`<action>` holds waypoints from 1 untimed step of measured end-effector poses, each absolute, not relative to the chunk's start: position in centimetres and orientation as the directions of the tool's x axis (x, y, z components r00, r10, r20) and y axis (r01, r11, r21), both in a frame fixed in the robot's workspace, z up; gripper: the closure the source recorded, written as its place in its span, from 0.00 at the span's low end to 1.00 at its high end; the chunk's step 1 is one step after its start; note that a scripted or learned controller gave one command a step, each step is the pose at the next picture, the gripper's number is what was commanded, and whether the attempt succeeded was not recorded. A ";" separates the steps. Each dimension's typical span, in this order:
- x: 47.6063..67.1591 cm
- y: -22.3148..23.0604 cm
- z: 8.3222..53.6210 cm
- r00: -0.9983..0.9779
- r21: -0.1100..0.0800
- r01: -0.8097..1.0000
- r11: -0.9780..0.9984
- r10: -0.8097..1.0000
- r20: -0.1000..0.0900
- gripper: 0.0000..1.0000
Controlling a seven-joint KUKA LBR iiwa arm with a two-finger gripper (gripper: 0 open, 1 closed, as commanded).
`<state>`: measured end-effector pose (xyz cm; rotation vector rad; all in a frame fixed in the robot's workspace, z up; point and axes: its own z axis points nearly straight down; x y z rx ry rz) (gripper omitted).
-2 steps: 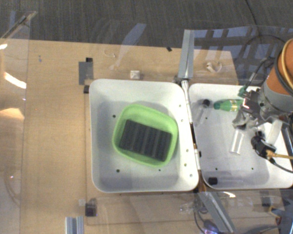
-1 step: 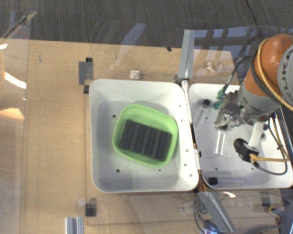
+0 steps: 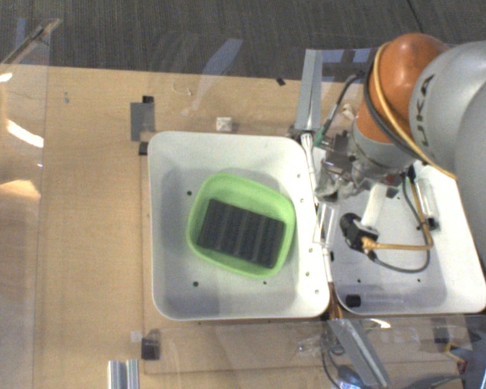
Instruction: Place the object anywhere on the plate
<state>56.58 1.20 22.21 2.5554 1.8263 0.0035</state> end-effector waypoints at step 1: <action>57.2 6.0 20.2 0.186 0.002 0.983 -0.186 0.983 0.001 1.00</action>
